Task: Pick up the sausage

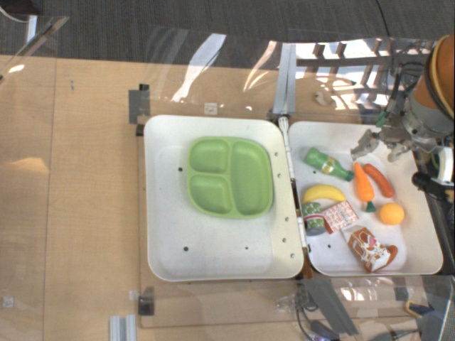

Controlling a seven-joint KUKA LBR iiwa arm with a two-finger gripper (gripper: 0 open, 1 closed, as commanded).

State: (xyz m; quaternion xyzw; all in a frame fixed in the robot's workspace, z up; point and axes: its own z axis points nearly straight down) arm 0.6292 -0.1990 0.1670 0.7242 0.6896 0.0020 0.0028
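the sausage [382, 180] lies in the right bin [426, 265], touching the carrot [364, 183] on its left, an orange [392, 214] just below. the gripper [384, 146] hovers just above it, fingers spread, holding nothing. a green plate [231, 176] sits in the left bin [213, 261].

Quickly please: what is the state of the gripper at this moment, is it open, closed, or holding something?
Gripper: open, fingers spread, holding nothing; it hangs over the right bin, just above the sausage.
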